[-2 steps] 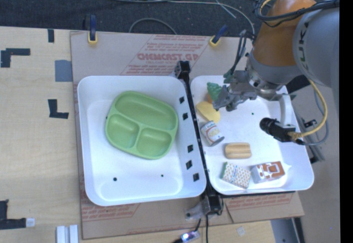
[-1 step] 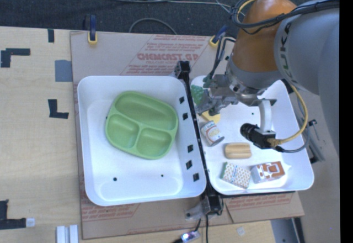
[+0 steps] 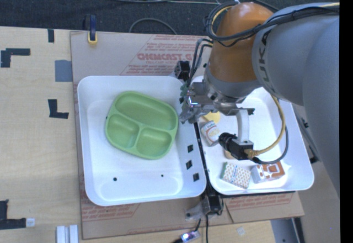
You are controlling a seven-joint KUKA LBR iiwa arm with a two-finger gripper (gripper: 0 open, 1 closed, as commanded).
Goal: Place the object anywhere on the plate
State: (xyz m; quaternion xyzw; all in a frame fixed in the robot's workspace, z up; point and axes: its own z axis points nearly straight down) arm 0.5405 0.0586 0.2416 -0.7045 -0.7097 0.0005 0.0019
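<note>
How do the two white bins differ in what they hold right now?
The left bin holds one green divided plate; the right bin holds several small items, among them a patterned packet and an orange-and-white packet. The arm's wrist hangs over the right bin's near-left part, while nothing hangs over the left bin. Both are shallow, white and set side by side.

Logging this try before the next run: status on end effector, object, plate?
End effector low over right bin, finger state unclear. Small packet right beneath it, grasp unconfirmed. Green plate in left bin, bare. Nothing between.
</note>
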